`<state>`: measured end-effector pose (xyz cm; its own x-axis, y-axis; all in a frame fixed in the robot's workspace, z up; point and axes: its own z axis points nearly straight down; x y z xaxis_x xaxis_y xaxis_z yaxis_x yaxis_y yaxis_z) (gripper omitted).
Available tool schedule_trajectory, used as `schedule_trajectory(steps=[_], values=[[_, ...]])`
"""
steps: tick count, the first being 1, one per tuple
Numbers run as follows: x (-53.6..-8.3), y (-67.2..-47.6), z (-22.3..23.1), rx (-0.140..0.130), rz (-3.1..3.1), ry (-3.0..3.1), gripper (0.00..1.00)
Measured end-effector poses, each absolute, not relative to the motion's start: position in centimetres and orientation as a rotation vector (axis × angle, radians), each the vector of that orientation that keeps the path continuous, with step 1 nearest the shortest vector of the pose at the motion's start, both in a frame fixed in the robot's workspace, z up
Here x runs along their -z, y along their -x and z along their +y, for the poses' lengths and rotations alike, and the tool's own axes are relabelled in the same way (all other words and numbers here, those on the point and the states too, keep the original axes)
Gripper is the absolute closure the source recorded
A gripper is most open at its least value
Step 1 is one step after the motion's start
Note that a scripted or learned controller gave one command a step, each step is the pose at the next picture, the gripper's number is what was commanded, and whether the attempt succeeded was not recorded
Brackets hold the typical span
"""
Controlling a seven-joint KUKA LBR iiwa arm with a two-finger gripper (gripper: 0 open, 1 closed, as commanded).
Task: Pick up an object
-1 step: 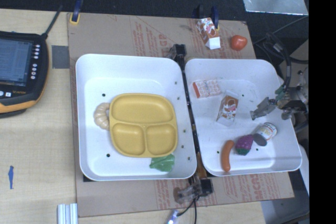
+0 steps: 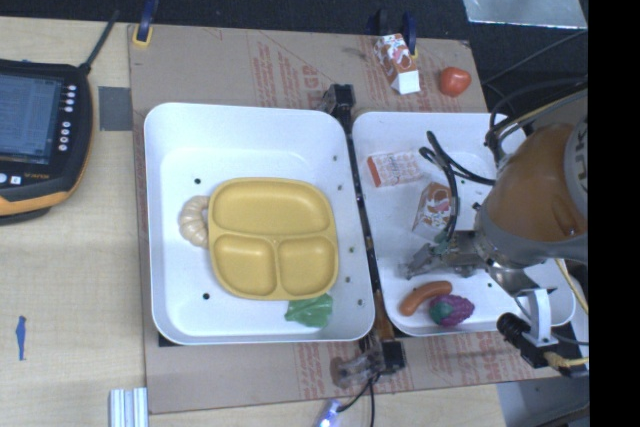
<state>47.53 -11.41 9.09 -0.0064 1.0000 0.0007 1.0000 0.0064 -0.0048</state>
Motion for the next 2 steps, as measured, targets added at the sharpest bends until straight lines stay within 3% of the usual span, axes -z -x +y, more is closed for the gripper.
schedule_trajectory(steps=[1,2], values=[[-9.2,-55.1,-9.6,-0.004,-2.228,2.212,0.0],[-9.2,-59.2,-11.3,-0.002,-2.225,2.215,0.0]])
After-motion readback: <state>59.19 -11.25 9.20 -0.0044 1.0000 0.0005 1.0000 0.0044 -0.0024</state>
